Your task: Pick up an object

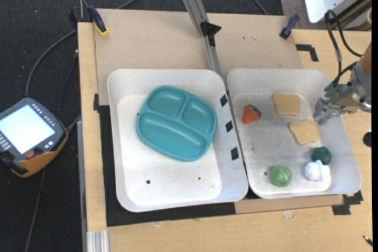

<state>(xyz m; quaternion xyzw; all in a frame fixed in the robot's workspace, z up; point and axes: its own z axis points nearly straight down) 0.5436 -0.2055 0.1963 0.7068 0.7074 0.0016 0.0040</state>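
Camera view: two white bins sit side by side on the bench. The left bin (127, 186) holds a teal tray (176, 122) w/ three compartments, lying a bit turned. The right bin (348, 177) holds the small things: a red piece (251, 114) near its left wall, a tan slice (287, 104) toward the back, a second tan slice (305, 132) in the middle, a green ball (280, 175) at the front, and a dark green piece (321, 155) touching a white piece (313, 172) in the front right corner.

The gripper (326, 108) comes in from the right side and hangs over the right part of the right bin, just beside its right wall. Nothing is seen between its tips, so I judge it carries no object. How far the claw is open I cannot tell; that part is too small and dark against the arm.

Key relation for the next move: the nearest object is the second tan slice, which lies just to the left of and toward the front from the claw, near but apart from it. Its long axis runs approx. from back-left to front-right. The first tan slice is a bit further, to the left. The pick is not yet done, in my judgement; the claw probably needs a short shift left/front and then down.
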